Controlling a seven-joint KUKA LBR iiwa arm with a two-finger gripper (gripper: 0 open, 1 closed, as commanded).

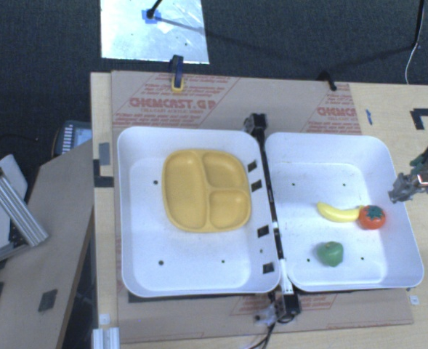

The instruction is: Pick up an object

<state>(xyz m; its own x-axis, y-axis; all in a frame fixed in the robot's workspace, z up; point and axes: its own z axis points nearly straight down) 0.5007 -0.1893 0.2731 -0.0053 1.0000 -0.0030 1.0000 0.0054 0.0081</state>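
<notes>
In the right bin (301, 166) lie a yellow banana (338, 212), a red tomato (372, 217) touching the banana's right end, and a green pepper (330, 254) nearer the front. My gripper (403, 189) enters at the right edge of the view, above the bin's right rim and just up and right of the tomato. Nothing shows between its tips, and the view is too small to tell how they stand.
The left bin (137, 260) holds a yellow divided plate (206, 190). A black divider strip (266, 195) runs between the bins. Cardboard lies under both bins, with a shiny metal sheet (154, 20) at the back.
</notes>
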